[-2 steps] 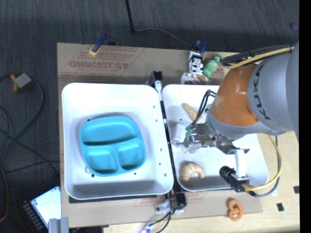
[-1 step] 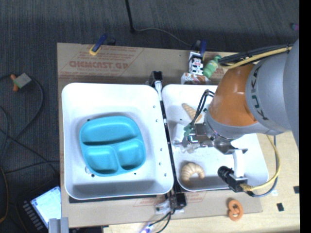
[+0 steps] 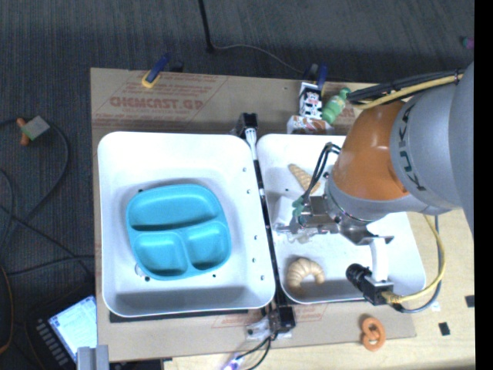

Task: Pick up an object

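Note:
In the right bin [image 3: 271, 151] a tan croissant-shaped piece [image 3: 306, 271] lies near the front wall. A pale cone-like piece [image 3: 302, 176] lies further back, partly under the arm. My gripper [image 3: 302, 223] hangs low over the bin's left side, between those two pieces, and the metal wrist hides what is beneath it. The big orange and grey arm covers most of the bin's right half.
The left bin [image 3: 115, 206] holds a blue three-compartment tray [image 3: 179, 230]. Behind the right bin stand a small printed carton [image 3: 308, 108] and a green item [image 3: 333, 108]. An orange ring [image 3: 373, 333] lies on the bench at the front right.

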You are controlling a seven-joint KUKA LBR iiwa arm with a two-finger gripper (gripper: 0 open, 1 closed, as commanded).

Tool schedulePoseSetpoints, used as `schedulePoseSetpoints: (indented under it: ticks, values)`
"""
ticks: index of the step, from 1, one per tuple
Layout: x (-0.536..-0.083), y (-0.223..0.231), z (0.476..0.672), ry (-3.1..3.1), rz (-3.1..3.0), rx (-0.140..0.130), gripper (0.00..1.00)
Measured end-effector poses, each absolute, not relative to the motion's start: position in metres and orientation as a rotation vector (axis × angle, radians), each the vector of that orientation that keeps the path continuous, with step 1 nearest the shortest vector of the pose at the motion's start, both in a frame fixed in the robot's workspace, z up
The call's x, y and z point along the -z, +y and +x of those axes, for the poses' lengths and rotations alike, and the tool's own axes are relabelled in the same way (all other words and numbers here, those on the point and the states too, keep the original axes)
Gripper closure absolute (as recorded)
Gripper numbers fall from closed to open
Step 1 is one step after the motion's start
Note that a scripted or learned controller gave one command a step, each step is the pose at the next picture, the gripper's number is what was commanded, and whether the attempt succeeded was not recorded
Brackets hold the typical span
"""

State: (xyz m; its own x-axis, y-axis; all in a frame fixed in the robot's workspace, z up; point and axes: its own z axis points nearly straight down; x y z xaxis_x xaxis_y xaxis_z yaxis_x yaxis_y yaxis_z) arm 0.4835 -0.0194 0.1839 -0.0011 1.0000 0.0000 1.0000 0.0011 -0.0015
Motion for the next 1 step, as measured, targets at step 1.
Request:
schedulePoseSetpoints:
  ticks: [1]
  values:
    - [-0.184,-0.0046,0.4836,-2.223,-2.219,-0.001,1.0]
